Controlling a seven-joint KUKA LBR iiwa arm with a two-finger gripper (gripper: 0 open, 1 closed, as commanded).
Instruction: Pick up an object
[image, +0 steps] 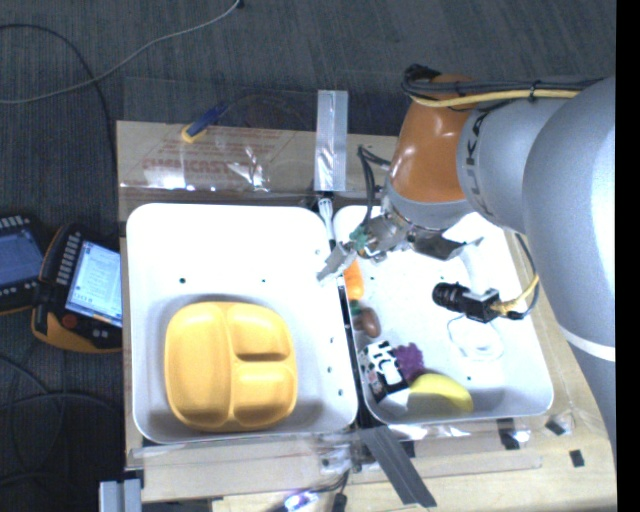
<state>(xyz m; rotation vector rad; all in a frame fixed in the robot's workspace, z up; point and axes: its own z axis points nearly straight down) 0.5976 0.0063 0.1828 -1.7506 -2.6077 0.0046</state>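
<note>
My gripper (342, 258) hangs over the divider between the two bins, at the upper left corner of the right bin (520, 330). A small orange object (352, 277) lies right below it, at the right bin's left wall, partly covered by the gripper. Further down that wall lie a small brown object (369, 322), a black-and-white item (381, 366), a purple bunch of grapes (407, 356) and a yellow fruit (439, 394). Whether the gripper touches the orange object is unclear.
A large yellow compartment tray (231, 362) fills the lower part of the left bin (220, 240). A black cylinder on a cable (464, 298) hangs over the right bin. A clear plastic piece (478, 341) lies below it. A handheld pendant (80, 288) sits left of the bench.
</note>
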